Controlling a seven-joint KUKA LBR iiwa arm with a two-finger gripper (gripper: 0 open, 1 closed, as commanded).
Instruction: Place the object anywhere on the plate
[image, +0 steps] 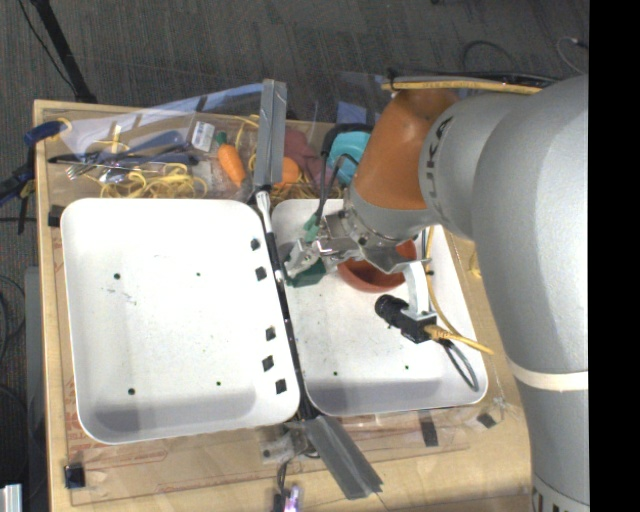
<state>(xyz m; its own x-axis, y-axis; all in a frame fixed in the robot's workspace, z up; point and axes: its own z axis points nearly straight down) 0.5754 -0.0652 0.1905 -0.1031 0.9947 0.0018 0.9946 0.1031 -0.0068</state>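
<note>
Near the frame's centre, in the right bin (400, 385), a green object (304, 262) is seen at the pincer (312, 252), whose grip cannot be told, just left of the red plate (372, 274), over which it should be carried level before release.

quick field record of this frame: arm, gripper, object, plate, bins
arm: grey with orange band, reaching in from the right over the right bin
gripper: low at the right bin's upper left, near the divider
object: green item at the gripper tip; grasp cannot be judged
plate: red plate in the right bin, mostly hidden under the wrist
object on plate: not yet, it sits left of the plate
left bin: white
clutter: bags and an orange item behind the bins
</note>
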